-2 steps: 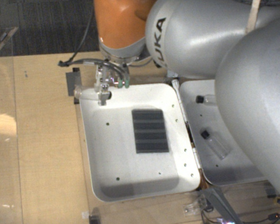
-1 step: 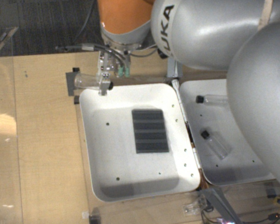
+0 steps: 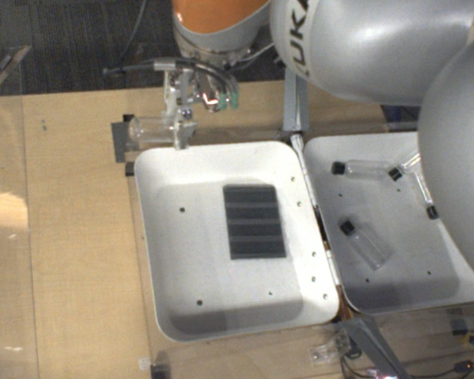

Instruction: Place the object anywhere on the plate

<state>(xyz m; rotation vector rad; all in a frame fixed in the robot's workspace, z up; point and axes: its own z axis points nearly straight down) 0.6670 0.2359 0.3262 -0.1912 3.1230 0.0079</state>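
gripper (image 3: 180, 123) over left bin's (image 3: 170, 311) far-left corner, grip state unclear | ribbed dark plate (image 3: 253, 221) mid-bin | clear vials (image 3: 364, 245) right bin (image 3: 402, 297) | arm (image 3: 371, 25) lettered "uka"

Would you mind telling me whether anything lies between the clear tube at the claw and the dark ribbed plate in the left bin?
Nothing visible does. The clear tube sits by the claw at the far rim of the left bin, and from there to the dark ribbed plate there is just bare white floor.
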